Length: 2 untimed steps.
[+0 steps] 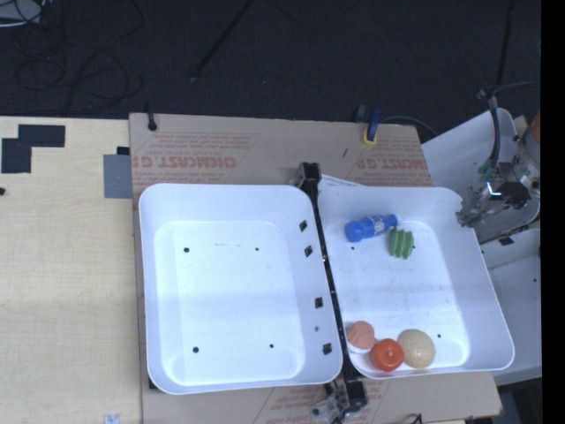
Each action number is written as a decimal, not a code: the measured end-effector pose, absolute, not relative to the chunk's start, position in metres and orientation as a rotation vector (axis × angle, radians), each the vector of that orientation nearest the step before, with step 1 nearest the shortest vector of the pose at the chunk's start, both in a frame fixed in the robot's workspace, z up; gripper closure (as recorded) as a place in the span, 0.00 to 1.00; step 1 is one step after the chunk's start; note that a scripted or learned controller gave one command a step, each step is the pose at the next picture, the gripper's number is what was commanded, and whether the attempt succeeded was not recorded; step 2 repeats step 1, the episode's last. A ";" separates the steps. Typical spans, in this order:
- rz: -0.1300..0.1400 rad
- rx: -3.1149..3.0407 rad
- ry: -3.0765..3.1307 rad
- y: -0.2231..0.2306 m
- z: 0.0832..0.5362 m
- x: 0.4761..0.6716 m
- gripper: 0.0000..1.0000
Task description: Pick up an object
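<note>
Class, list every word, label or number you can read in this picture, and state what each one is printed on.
"CHEMCAST", red print, upside down, on the cardboard sheet behind the left bin.
"CHEMCAST G.P" seems to repeat behind the right bin, partly cut off.
More red print on the cardboard's near edge: too small to read.
Nothing legible on the blue bottle.

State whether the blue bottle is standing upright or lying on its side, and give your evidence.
Lying on its side. The blue bottle shows its full length along the floor of the right bin, beside the green object.
</note>
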State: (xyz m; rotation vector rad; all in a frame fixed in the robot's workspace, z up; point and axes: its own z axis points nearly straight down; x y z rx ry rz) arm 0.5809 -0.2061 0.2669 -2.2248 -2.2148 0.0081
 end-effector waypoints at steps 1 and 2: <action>-0.001 -2.225 -2.223 -0.213 0.310 0.592 1.00; -0.001 -2.225 -2.223 -0.213 0.310 0.592 1.00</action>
